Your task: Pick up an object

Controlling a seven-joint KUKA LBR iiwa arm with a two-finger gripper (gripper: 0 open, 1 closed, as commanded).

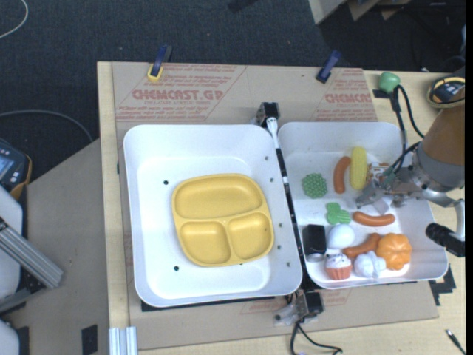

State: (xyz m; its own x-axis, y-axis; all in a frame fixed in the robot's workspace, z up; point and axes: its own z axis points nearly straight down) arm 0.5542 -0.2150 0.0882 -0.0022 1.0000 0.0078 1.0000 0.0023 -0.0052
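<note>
Pincer (373,191) hung low in the right bin (295,135), at about three o'clock from its centre, tips just above a sausage (374,217) and beside the corn (358,167); whether it was open or gripping anything could not be told. At the bin's six o'clock lay an orange pumpkin (395,249), an egg (341,235) and a cupcake (338,265), while the left bin (140,198) held a yellow tray (222,219).

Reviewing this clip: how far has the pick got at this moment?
Done: the arm has reached into the right bin, its end effector low among the toys, between the corn and a sausage. In hand: nothing visibly held; the fingers are too blurred to judge. Left: grasping and lifting an item. The yellow tray sits in the left bin.
</note>
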